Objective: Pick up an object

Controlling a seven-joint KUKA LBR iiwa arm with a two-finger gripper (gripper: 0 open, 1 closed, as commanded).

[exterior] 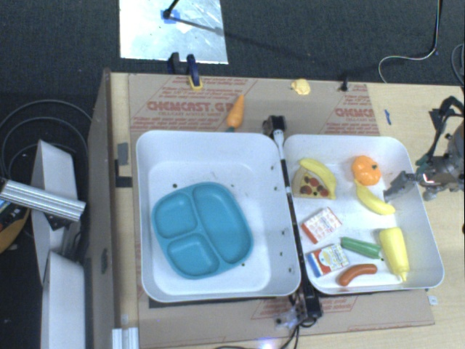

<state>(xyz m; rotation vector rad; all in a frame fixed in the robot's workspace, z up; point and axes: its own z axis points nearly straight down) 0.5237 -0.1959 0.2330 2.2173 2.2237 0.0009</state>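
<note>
Eight toy foods lie in the right bin [418, 167]: a pizza slice [314, 184], an orange pumpkin-like fruit [366, 169], a banana [375, 200], two small printed cartons [321, 225], a green pepper or cucumber [360, 246], a yellow squeeze bottle [394, 251] and a sausage [352, 273]. The left bin [167, 155] holds a blue divided plate [202, 228]. At the right bin's far-right rim sits the gripper [407, 183], close to the banana's upper end; whether it is spread or pressed together I cannot tell (it is small and blurred here). The banana looks the nearest candidate: probably light, hard, smooth plastic, apt to slip or roll. Taking it across its narrow middle, squarely over the curve, seems safest.
</note>
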